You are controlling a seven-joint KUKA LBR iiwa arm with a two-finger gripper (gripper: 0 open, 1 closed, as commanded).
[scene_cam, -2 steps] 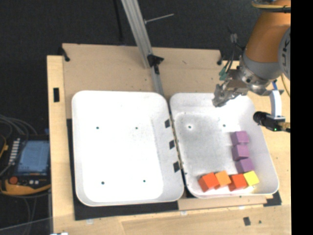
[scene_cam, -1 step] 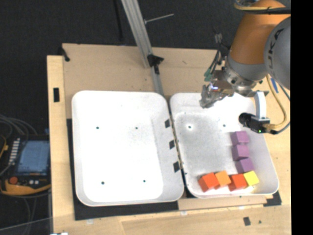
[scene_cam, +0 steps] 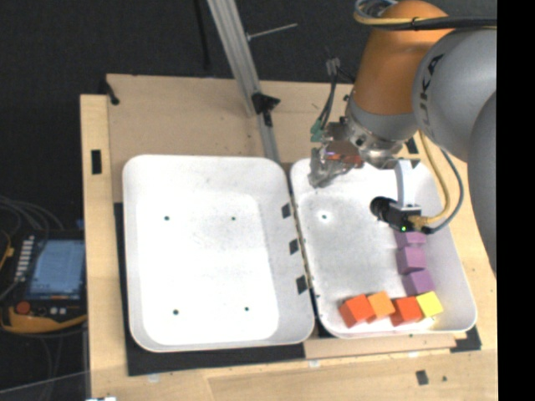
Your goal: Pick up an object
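Arm: the grey arm with the orange band is reaching in from the upper right of the frame, its wrist hanging over the top edge of the right bin (scene_cam: 464, 303).

Gripper: the gripper (scene_cam: 322, 176) is sitting at the upper left corner of the right bin, just beside the divide between the two bins; whether it is released or clenched I cannot tell, and nothing is showing under it.

Objects: the blocks are lying along the lower right of the right bin. A purple block (scene_cam: 412, 256) is standing against the right wall, with a yellow block (scene_cam: 430, 304) below it at the corner. Two orange-red blocks (scene_cam: 359, 309) (scene_cam: 407, 310) and a lighter orange block (scene_cam: 382, 303) between them are running along the bottom wall.

Left bin: the left bin (scene_cam: 134, 249) is lying to the left of centre, bearing only a few dark dots.

Key relation: every block is lying down and to the right of the gripper, well apart from it, diagonally across the bin. The nearest orange-red block is sitting almost straight down the frame from the gripper (the purple one is further right).

Step, as I judge it: the arm is positioning, with no pick begun.

Risk: the blocks are touching one another and hugging the walls, so a clean grasp is looking tight.
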